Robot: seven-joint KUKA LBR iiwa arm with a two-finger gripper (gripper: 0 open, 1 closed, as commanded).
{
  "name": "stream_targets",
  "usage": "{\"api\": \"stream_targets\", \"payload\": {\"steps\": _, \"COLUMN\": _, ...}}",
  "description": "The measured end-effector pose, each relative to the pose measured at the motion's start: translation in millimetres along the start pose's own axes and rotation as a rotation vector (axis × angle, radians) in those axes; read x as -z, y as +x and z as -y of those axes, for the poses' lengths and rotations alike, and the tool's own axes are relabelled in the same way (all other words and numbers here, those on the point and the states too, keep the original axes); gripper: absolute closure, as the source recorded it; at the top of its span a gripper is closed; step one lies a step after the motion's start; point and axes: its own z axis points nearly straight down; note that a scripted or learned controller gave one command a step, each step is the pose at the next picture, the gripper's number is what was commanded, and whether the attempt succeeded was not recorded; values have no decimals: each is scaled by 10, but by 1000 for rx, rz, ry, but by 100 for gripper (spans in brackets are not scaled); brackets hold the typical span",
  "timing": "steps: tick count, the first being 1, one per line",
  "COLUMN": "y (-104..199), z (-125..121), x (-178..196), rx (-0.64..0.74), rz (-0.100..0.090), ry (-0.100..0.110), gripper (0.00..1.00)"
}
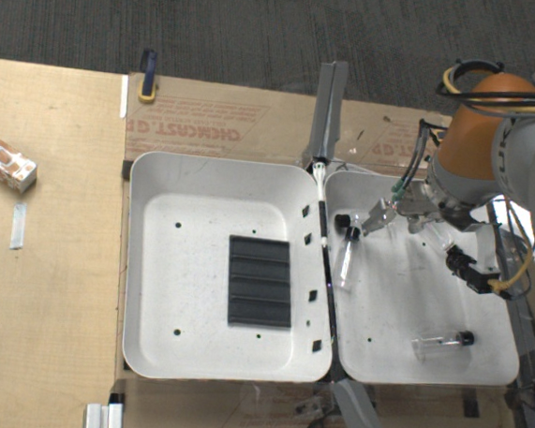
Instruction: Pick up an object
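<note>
A clear plastic tube with a black cap [443, 342] lies on its side near the front right corner of my right bin [394, 362], a slim, see-through cylinder well apart from my jaws [377, 217]. A second clear tube [346, 256], also black-capped at its far end, lies along the left wall of the same bin, just beside the divide between the two bins. My jaws hang low over the back left part of the right bin, near that second tube's cap; whether they are open or closed I cannot tell, and nothing is seen between them. The left bin [152, 244] is smooth white plastic with rounded corners, and in its middle lies a flat black ribbed rectangle [261, 282], its surface cut into bands. Behind the bins a sheet of brown cardboard [210, 128] carries red print, upside down and too faint for me to read surely. On the pale wooden counter [31, 327] toward its left edge sits a small crumpled orange-and-white packet [7, 164], with a short white strip [18, 228] just in front of it. A blue-and-yellow clamp [148, 76] grips the cardboard's back left corner.
</note>
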Motion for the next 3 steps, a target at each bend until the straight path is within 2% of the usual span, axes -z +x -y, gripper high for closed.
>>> {"api": "stream_targets", "payload": {"steps": 1, "y": -833, "z": 653, "x": 79, "rx": 229, "rz": 0, "ry": -4, "gripper": 0}}
{"api": "stream_targets", "payload": {"steps": 2, "y": -1107, "z": -31, "x": 122, "rx": 160, "rz": 1, "ry": -5, "gripper": 0}}
{"api": "stream_targets", "payload": {"steps": 3, "y": -1107, "z": -31, "x": 122, "rx": 161, "rz": 1, "ry": -5, "gripper": 0}}
